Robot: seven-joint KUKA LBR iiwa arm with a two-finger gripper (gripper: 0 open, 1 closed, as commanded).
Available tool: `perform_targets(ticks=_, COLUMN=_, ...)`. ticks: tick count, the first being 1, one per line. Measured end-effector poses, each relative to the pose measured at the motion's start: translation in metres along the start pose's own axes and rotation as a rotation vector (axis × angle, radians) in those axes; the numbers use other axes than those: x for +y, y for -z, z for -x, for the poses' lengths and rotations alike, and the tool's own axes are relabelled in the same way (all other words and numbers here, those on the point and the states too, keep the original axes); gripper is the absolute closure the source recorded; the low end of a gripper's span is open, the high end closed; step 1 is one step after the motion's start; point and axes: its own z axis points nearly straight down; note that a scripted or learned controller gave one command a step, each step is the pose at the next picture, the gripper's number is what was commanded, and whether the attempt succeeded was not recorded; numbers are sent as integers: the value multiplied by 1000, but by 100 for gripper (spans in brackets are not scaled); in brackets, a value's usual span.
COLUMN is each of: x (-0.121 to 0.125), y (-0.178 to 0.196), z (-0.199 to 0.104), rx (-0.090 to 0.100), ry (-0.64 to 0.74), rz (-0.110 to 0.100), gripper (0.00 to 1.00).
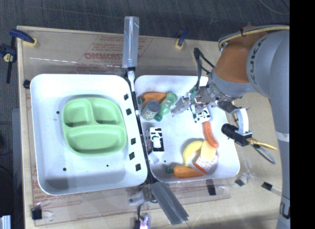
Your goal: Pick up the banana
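The grey arm, orange-banded above the wrist, reached in from the right over the right-hand bin (227, 160), its gripper (193, 104) low among the clutter near the bin's upper middle; how far the gripper was open could not be made out, and nothing was seen in its grasp. The banana (192, 149) lay in the lower part of the same bin, well apart from the gripper, its yellow curve touching a red and white packet (206, 161), with a carrot (187, 172) just below it by the front wall. A second carrot (153, 96) and a green bottle (166, 104) lay close together near the bin's upper left. In the left-hand bin (44, 139) sat a green divided tray (94, 124).
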Motion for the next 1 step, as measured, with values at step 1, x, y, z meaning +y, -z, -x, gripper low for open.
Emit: perform_targets(ticks=1, x=-59, y=-51, z=16, rx=1, ry=-30, rz=1, gripper=0)
